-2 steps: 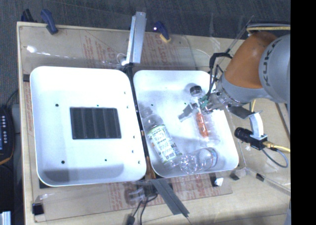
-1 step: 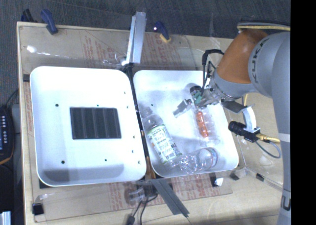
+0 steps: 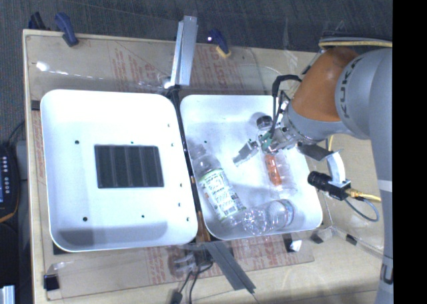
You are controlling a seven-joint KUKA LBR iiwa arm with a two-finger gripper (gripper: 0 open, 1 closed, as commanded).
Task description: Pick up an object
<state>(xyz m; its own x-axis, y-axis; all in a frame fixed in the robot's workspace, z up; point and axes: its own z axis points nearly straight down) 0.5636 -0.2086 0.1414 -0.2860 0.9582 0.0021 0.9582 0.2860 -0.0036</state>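
Bench edge (image 3: 267, 263) closest to the camera has a grey metal strip (image 3: 230, 269) lying at an angle just below the two white bins. Right bin (image 3: 220, 113) holds all the clutter: along its near wall sit a couple of clear plastic cups or containers (image 3: 270, 216), kind of crumpled together and hard to separate by eye. Just left of those, a clear bottle with a green-and-white label (image 3: 215, 186) lies on its side, running diagonally up toward the divider between the bins. A bit further in, a clear bottle with orange stuff inside (image 3: 274, 168) lies roughly upright in the view, right under the wrist. Gripper (image 3: 248, 151) pokes out to the left of the wrist, low over the bin floor, beside that orange bottle but with nothing visible between its fingers; looks parted to me, not clamped on anything. Left bin (image 3: 73, 116) has a dark ribbed rectangle (image 3: 129, 166) in the middle of its floor. Farther back, blue clamps (image 3: 67, 28) bite the bench's far edge, and a grey upright post (image 3: 183, 49) stands between the bins.
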